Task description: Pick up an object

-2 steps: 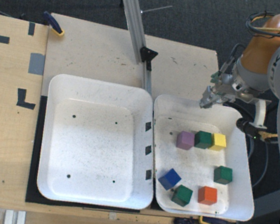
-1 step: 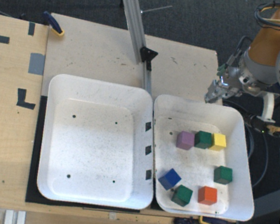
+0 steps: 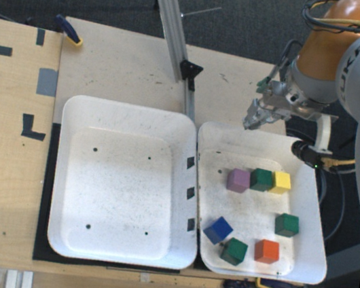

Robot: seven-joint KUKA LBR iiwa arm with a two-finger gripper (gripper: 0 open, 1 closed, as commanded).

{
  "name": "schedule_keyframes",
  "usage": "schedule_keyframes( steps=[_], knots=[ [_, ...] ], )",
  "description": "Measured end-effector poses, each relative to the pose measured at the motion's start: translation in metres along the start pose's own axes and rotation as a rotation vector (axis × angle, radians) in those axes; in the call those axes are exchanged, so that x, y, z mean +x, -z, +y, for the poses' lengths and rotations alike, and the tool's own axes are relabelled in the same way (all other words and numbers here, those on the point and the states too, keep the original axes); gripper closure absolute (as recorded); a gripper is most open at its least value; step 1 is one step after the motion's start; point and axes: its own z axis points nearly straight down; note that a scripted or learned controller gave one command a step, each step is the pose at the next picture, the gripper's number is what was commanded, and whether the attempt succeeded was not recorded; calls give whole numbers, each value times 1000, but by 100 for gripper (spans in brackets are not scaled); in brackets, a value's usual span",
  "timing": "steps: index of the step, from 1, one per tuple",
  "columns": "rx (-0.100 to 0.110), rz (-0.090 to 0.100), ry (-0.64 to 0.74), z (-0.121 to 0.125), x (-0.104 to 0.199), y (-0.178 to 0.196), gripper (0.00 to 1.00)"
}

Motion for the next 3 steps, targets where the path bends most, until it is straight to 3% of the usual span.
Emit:
schedule_keyframes(
  steps=[1, 2, 3],
  knots=[
    [3, 0, 1, -6, 58, -10, 100],
    [1, 0, 1, 2, 115, -13, 100],
    [1, 0, 1, -8, 171, -2, 100]
  ],
)
